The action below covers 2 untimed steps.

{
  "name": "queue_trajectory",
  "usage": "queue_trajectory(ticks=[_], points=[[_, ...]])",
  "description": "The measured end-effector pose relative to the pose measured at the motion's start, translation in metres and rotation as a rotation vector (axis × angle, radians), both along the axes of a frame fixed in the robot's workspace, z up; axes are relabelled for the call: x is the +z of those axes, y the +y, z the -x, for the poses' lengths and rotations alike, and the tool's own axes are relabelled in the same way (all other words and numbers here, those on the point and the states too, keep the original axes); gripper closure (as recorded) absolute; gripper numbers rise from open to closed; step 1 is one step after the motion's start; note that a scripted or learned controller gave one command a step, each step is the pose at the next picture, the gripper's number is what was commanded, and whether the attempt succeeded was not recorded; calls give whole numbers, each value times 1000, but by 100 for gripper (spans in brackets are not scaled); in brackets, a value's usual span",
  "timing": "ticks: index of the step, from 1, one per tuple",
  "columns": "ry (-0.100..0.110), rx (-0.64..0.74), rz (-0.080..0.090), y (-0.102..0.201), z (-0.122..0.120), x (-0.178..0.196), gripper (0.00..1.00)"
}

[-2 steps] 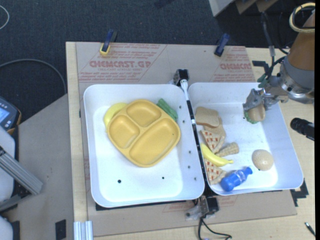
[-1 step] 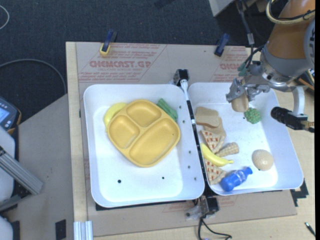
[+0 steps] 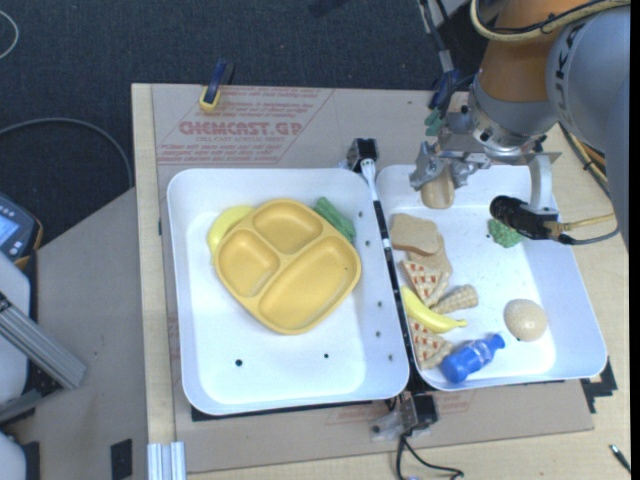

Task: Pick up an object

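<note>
My gripper (image 3: pixel 441 174) hangs over the far left corner of the right bin (image 3: pixel 575 298). A small tan piece (image 3: pixel 437 195) sits between its fingertips, and the fingers look closed on it. Nearer in that bin lie a bread slice (image 3: pixel 415 233), a waffle (image 3: pixel 424 278), a banana (image 3: pixel 430 315), a cone-shaped piece (image 3: pixel 456 298), a blue bottle (image 3: pixel 470 358), a beige ball (image 3: pixel 525 319) and a green piece (image 3: pixel 503 233). I cannot tell whether the tan piece is off the bin floor.
The left bin (image 3: pixel 190 298) holds a yellow divided plate (image 3: pixel 287 264), with a green item (image 3: pixel 336 218) and a yellow item (image 3: pixel 224 225) at its far edges. A black part with a cable (image 3: pixel 522 215) hangs beside the arm. A clamp (image 3: pixel 212 90) sits on the bench's far edge.
</note>
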<state>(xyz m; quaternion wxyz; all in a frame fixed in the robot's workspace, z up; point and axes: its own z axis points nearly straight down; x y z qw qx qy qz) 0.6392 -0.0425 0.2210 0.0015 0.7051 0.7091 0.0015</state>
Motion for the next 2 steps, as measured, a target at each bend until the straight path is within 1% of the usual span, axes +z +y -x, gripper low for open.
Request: queue_trajectory(ticks=[1, 2], points=[[0, -4, 0, 8, 3, 12, 100], [7, -5, 1, 8, -3, -7, 100]])
